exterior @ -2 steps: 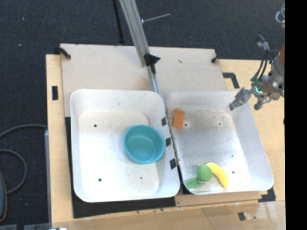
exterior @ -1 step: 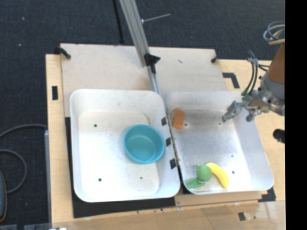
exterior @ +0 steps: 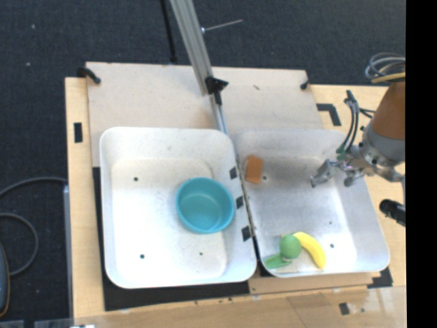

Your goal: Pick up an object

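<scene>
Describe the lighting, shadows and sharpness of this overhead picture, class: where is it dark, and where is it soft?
Camera view: light is even and diffuse, with no hard glare on the white bins; a soft grey shadow lies on the right bin's floor beside the gripper; the blue bowl, banana and orange block read clearly, but the whole frame is slightly soft and low in detail.

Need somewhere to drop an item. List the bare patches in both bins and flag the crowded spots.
Left bin: bare floor all around the blue bowl, widest along its left side. Right bin: open floor in the middle, between the orange block and the fruit. Crowded: the near edge with the green fruit and banana, and the upper right under the gripper.
</scene>
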